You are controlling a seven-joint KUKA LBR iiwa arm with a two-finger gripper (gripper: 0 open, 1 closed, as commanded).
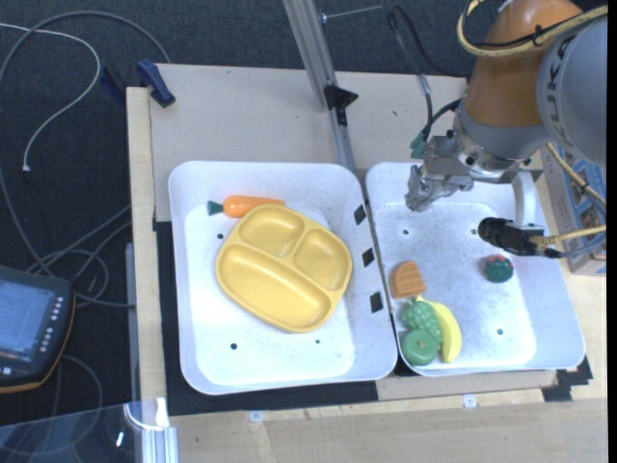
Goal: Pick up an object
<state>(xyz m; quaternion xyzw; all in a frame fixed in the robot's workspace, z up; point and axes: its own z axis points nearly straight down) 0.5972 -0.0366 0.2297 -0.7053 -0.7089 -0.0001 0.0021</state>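
The gripper (420, 201) hangs over the right bin (540, 350), and I cannot tell its state. Below it lies a waffle toy (408, 280); a yellow plate (283, 266) is far to its left.

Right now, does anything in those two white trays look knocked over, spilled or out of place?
Nothing looks spilled or broken. The yellow divided plate lies skewed in the left bin, with the toy carrot tucked against its upper edge. In the right bin, the waffle piece, green toy and banana crowd one corner.

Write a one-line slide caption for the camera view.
Gripper hovers over the right bin; yellow tray and carrot lie in the left.
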